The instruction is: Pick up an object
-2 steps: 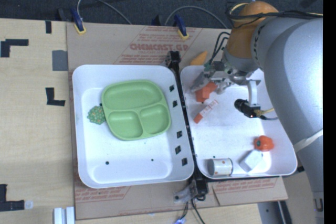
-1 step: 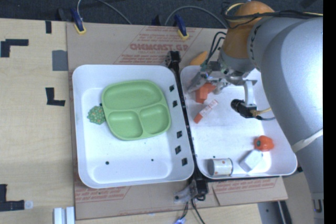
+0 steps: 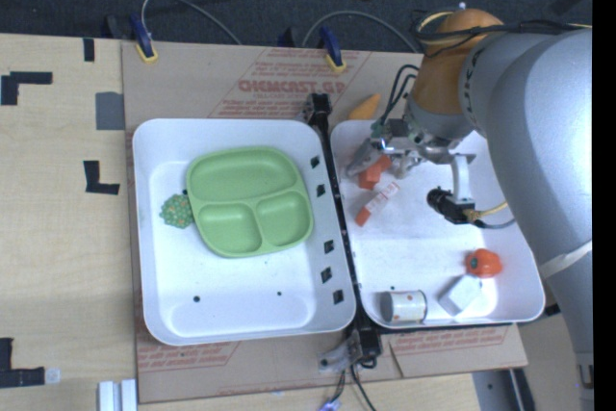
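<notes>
My gripper (image 3: 383, 152) is low over the far left part of the right bin (image 3: 423, 241), hanging from the grey arm with the orange band (image 3: 445, 77). Directly under and in front of it lies a small orange-red piece (image 3: 371, 176). A pale stick-like item (image 3: 385, 194) and another orange-red bit (image 3: 363, 216) lie just nearer along the bin's left side. A red tomato-like object (image 3: 483, 262), a white block (image 3: 467, 295) and a small can on its side (image 3: 405, 305) rest near the bin's front.
The left bin (image 3: 154, 265) holds a green divided plate (image 3: 250, 200) and a small green knobbly item (image 3: 176, 210) by its left edge. A yellow object (image 3: 365, 106) lies on the cardboard behind the right bin. A black divider (image 3: 332, 207) separates the bins.
</notes>
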You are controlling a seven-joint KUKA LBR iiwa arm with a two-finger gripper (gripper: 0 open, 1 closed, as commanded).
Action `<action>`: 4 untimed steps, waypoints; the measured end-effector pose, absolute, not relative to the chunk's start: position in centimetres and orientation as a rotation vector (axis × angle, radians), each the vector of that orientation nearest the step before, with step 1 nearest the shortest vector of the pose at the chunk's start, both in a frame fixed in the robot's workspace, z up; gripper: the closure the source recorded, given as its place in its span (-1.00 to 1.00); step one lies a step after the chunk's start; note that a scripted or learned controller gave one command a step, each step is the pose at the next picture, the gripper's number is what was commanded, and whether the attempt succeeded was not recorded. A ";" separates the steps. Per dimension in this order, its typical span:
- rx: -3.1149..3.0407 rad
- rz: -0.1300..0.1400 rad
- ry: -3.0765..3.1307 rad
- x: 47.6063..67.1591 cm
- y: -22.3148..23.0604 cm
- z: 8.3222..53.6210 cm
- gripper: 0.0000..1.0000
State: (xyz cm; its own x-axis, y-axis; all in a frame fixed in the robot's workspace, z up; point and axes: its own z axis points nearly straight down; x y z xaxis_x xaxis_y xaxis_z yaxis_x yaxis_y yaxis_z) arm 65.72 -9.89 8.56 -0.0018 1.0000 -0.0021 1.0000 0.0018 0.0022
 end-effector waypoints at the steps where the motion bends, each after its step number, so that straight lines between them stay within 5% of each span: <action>1: 2.219 0.000 2.222 66.9 -9.5 8.5 -1.00; 3: 2.218 0.001 2.221 65.2 -10.9 8.6 -1.00; 4: 2.216 0.000 2.221 65.2 -10.9 9.6 1.00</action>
